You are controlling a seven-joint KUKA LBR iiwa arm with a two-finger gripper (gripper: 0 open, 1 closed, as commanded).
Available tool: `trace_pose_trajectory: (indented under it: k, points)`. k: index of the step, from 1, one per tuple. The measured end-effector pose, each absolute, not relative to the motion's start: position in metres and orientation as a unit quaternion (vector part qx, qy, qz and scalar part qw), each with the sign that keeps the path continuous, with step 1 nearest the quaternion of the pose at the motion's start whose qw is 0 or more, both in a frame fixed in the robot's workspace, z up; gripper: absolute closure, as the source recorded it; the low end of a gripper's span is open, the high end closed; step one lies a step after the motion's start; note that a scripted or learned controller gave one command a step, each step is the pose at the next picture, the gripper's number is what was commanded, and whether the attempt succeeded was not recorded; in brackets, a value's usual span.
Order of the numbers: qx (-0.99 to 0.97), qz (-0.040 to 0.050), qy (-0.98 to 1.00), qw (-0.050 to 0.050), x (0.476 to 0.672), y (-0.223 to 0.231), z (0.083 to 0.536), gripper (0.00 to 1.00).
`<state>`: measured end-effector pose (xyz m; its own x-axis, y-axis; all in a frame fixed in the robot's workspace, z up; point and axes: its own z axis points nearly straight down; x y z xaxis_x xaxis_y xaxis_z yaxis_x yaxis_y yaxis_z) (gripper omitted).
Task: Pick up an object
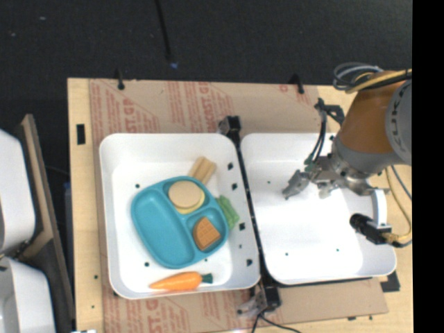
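Gripper (305, 183): right of centre, above the right bin (312, 255); fingers spread, holding nothing.
Carrot (182, 281): lower left, left bin (114, 186).
Handling: likely light, rigid, smooth plastic; grasp across its middle.

A light wooden bench (87, 207) stands on a dark, near-black floor (208, 26). Brown cardboard printed with faint red lettering (159, 106) covers its top, and 2 small black clips hold the far edge. A thin cable (163, 30) runs across the floor beyond. At the left stands white furniture with a wooden edge (38, 186).
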<state>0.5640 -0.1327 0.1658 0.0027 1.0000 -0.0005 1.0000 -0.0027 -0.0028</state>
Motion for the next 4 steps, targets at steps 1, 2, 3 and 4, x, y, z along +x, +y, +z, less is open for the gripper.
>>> trace_pose_trajectory:
  k: [1, 2, 3, 4]
  points:
    - [-0.707, -0.0005, -0.707, -0.001, 0.589, -0.127, 0.183, 0.0]
    - [-0.708, 0.0014, -0.706, 0.001, 0.593, -0.154, 0.133, 0.0]
    - [-0.707, -0.0014, -0.707, -0.002, 0.597, -0.153, 0.185, 0.0]
    - [-0.707, -0.0004, -0.707, -0.001, 0.602, -0.169, 0.198, 0.0]
